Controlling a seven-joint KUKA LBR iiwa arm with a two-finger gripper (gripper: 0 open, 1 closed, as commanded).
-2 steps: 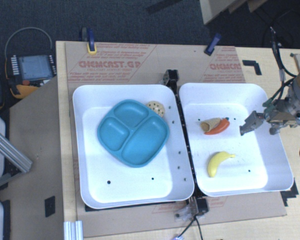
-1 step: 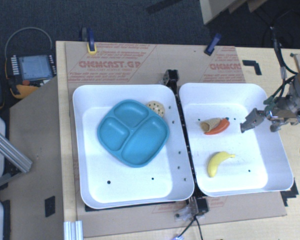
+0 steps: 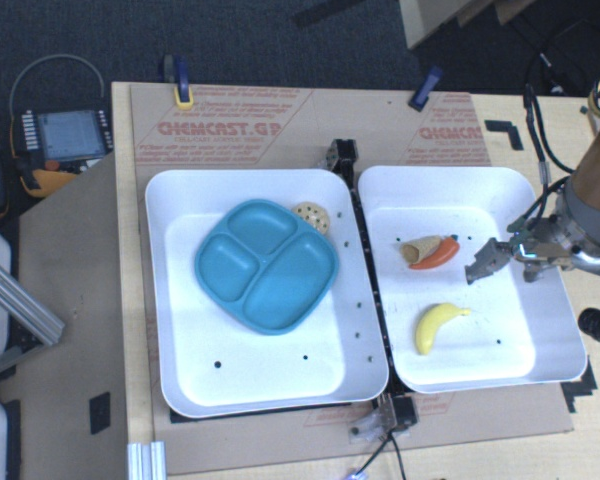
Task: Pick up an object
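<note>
Grey arm poised over the right-hand shallow white bin (image 3: 510, 193), approach step in hand, nothing lifted.

We place the two-finger gripper (image 3: 505, 258) near that bin's right side, above its floor; we cannot tell how far it is parted, and we see nothing held in it. Nearest candidates are the orange carrot-shaped toy with a tan end (image 3: 430, 252), just to the gripper's left, and the yellow plastic banana (image 3: 435, 326), lower in the same bin. We judge that the next move calls for aligning over one item, then descending. Across the divider, the left-hand white bin (image 3: 180, 208) carries a blue sectioned plastic plate (image 3: 267, 278) touching a round cookie (image 3: 311, 214). Both bins rest on a brown cardboard-covered bench (image 3: 280, 118) over dark carpet (image 3: 230, 18).
</note>
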